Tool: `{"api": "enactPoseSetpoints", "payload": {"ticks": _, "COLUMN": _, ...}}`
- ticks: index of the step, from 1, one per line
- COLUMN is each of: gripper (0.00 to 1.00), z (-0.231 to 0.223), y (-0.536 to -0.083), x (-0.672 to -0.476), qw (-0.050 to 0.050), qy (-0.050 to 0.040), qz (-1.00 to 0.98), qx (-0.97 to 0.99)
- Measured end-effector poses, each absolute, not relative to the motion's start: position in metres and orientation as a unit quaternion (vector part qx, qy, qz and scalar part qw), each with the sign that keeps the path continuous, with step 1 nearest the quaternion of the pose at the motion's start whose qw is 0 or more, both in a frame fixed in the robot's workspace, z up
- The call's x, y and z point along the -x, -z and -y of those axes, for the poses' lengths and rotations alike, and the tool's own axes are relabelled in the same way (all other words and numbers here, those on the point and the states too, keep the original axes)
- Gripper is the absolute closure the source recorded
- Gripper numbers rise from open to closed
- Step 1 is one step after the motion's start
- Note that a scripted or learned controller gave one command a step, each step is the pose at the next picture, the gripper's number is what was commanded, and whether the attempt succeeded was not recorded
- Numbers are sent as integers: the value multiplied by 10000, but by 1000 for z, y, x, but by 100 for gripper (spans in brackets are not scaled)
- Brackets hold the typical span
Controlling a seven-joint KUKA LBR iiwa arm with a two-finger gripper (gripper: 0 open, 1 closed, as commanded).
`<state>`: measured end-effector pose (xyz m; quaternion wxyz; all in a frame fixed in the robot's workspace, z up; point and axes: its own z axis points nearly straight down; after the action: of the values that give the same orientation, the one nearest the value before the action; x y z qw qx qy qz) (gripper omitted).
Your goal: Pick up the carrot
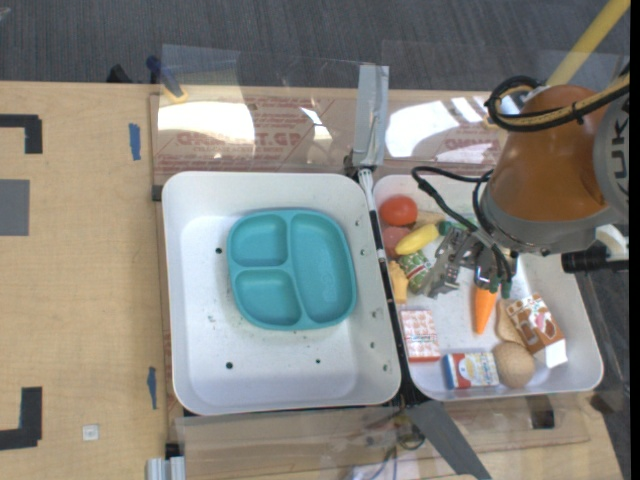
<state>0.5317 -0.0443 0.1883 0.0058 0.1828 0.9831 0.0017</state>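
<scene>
Carrot [483,311] lies in the right bin [585,368], on a wooden bench [80,268] over grey carpet [300,8]; whether the gripper [470,268] grips it, I cannot tell.

plate [293,268]: smooth matt teal plastic
left bin [190,268]: glossy white plastic around the plate
bench [75,268]: pale matt wood
</scene>
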Motion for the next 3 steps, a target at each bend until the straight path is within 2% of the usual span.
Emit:
{"api": "enactPoseSetpoints", "payload": {"ticks": 1, "gripper": 100, "z": 121, "y": -110, "x": -488, "qw": -24, "qy": 11, "qz": -9829, "qx": -1840}}
{"api": "enactPoseSetpoints", "payload": {"ticks": 2, "gripper": 100, "z": 150, "y": -91, "x": -543, "qw": 58, "qy": -2, "qz": -9829, "qx": -1838}}
{"api": "enactPoseSetpoints", "payload": {"ticks": 3, "gripper": 100, "z": 80, "y": -188, "x": -488, "qw": 48, "qy": -6, "qz": -9958, "qx": -919}}
